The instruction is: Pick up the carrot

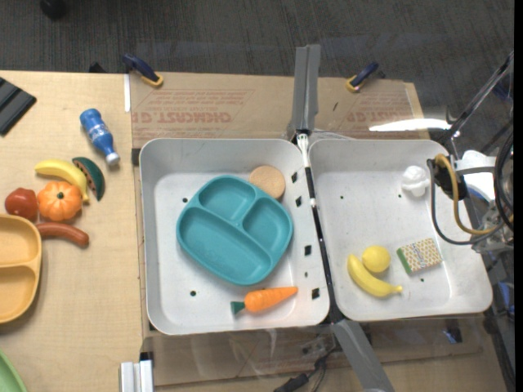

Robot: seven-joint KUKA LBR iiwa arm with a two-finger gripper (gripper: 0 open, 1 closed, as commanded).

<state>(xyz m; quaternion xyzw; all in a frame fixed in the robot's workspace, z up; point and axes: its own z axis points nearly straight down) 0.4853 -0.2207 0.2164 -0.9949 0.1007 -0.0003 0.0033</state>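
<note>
The carrot (266,299) lies flat on the floor of the left bin (159,219), just below the teal plate (234,229) and close to it, so there is room to reach it from above. A round tan thing (268,181) sits at the plate's top edge. The arm (482,194) waits far right of the plate, past the right bin (368,178). I cannot tell how its jaws stand.

You see 2 white bins (155,243), carrot (266,299) in the left bin just below the teal plate (234,229), banana (369,278) in the right bin.
</note>
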